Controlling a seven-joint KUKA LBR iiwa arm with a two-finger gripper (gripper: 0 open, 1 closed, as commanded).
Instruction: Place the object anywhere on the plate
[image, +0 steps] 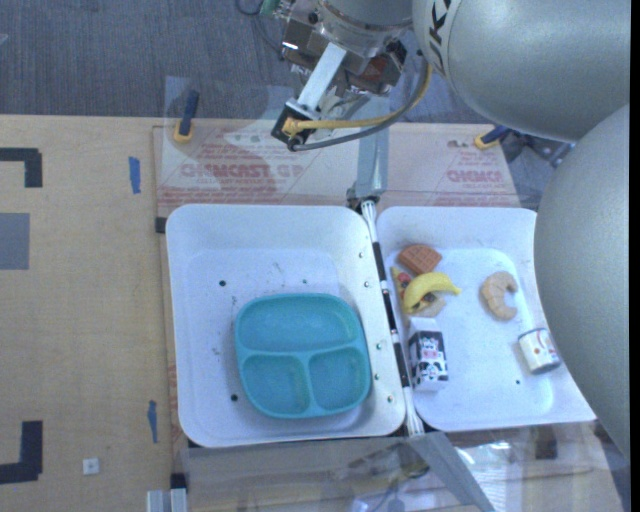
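Note:
A blue plate (299, 354) with three compartments lies in the left bin (195, 300), toward its front. The right bin (520, 395) holds a yellow banana (428, 291), a brown waffle piece (420, 259), a tan croissant (500, 296), a black-and-white milk carton (429, 359) and a small white cup (539, 350). My gripper (352, 58) hangs high over the far edge of the bench, behind the wall shared by the two bins, well away from every object. Nothing shows in its grasp.
The big grey arm covers the upper right corner and the right bin's right edge. A grey post (371, 168) stands behind the divider between the bins. Clear sheeting lies behind the bins.

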